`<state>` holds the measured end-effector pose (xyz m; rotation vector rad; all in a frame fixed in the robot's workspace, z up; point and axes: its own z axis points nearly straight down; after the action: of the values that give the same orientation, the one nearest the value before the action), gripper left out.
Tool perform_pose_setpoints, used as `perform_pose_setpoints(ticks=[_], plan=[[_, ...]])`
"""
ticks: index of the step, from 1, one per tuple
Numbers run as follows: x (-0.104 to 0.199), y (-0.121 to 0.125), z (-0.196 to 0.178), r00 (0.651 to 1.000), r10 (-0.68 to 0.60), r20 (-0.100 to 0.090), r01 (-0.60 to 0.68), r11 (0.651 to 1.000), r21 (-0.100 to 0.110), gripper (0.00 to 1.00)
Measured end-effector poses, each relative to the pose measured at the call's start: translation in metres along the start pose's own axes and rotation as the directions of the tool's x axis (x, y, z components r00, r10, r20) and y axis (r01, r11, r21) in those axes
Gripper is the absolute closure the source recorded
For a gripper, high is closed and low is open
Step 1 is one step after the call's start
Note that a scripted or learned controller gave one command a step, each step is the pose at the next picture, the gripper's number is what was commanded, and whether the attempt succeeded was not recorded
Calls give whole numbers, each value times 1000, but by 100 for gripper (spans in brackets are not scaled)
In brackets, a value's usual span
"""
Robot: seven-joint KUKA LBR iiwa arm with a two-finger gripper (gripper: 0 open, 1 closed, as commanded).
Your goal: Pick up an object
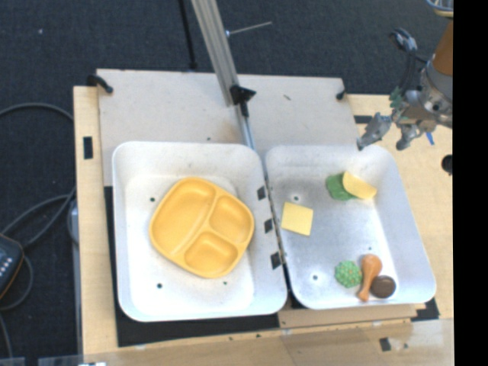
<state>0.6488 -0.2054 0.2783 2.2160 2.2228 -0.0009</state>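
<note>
The right bin [404,204] holds a flat yellow square [297,219] near its left side, a yellow wedge [358,185] resting against a green piece [337,186] near the back, and at the front a green knobbly piece [348,274], a brown drumstick [368,273] and a dark brown ball [383,286]. My gripper [390,134] hangs above the back right corner of that bin, its fingers spread open with nothing between them. It stands apart from every object, closest to the yellow wedge.
The left bin [130,204] holds a yellow divided plate [201,226]. A slanted metal pole [217,40] rises from behind the bins. Cables lie on the dark floor to the left.
</note>
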Motion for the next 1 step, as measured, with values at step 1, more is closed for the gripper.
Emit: perform_pose_setpoints(ticks=[1], plan=[[0,0,0,1000,-1,1,1,1000,0,0]])
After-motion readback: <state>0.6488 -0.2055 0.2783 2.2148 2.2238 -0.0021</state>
